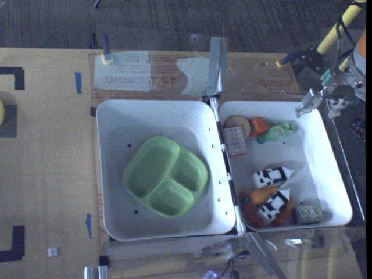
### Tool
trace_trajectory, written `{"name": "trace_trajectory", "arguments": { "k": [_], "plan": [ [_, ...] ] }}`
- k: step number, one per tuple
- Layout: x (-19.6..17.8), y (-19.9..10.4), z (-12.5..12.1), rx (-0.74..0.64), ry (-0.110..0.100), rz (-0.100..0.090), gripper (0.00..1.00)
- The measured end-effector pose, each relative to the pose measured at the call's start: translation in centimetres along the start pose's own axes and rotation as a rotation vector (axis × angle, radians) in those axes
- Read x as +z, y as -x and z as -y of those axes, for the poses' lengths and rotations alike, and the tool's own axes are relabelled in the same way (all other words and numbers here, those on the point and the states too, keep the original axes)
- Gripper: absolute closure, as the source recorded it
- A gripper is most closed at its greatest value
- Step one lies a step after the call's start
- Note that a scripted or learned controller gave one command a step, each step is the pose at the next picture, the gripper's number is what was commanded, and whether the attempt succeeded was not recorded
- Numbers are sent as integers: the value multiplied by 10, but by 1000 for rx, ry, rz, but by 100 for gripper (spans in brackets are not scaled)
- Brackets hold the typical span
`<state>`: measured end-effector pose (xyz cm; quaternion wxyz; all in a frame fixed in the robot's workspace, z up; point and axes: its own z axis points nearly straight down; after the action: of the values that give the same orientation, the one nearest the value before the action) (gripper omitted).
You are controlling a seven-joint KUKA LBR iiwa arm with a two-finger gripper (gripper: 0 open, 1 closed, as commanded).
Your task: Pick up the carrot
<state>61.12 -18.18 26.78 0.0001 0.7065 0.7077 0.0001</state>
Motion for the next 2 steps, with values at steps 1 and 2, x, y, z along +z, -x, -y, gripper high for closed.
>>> {"name": "trace_trajectory", "arguments": {
  "k": [1, 2],
  "plan": [
    [110, 25, 84, -241, 1, 0, 0],
    [153, -6, 117, -595, 18, 11, 0]
  ]
}}
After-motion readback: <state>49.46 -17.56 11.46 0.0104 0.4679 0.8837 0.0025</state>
